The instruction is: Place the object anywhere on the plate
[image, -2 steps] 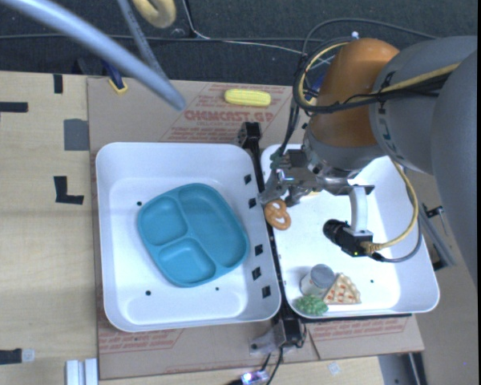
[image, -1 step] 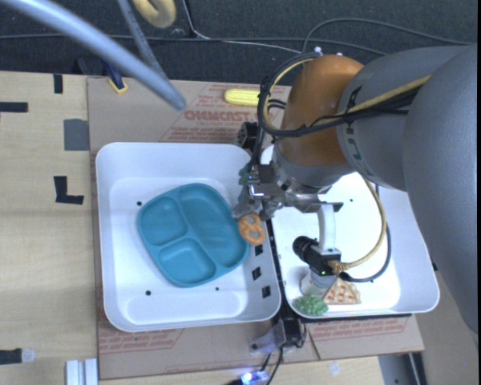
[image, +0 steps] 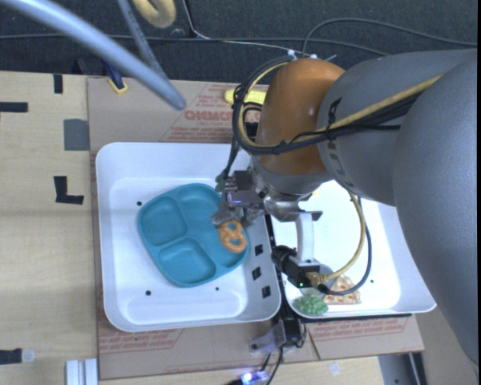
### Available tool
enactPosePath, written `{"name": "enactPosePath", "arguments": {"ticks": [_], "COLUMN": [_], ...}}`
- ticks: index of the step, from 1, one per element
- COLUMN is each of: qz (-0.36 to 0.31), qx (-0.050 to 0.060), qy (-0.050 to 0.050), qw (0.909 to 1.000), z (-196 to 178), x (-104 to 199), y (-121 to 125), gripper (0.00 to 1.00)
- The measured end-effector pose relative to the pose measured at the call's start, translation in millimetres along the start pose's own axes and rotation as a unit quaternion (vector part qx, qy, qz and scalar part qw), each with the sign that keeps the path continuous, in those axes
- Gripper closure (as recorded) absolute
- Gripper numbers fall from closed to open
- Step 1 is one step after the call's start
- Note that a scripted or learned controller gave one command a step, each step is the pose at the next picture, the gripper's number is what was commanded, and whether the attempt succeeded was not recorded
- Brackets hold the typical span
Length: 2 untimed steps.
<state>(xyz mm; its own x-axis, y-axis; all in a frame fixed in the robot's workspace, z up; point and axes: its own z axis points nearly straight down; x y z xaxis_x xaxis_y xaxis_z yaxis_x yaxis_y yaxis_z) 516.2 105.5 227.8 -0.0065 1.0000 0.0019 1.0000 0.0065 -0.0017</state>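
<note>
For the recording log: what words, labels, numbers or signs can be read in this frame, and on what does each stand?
Red printed lettering on the cardboard sheet behind the left bin: too blurred to read for certain.
Red print on the cardboard's front strip below that bin: too small to read.
No text on the blue plate, pretzel or arm.

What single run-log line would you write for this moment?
arm: over bins | gripper: above pretzel | pretzel: on blue plate's right edge | green item: right bin

pretzel (image: 232,236) on blue plate (image: 176,235) rim | pincer (image: 234,205) above it
</note>
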Motion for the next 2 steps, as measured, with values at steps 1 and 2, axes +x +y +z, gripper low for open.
{"name": "enactPosePath", "arguments": {"ticks": [1,2], "qz": [0.002,0.003], "qx": [0.000,0.000], "qy": [-0.001,-0.001], "qw": [1.0000,1.0000], "z": [-5.5,-5.2], "x": [5.6,5.0], "y": [6.0,5.8], "gripper": [1.00,0.00]}}
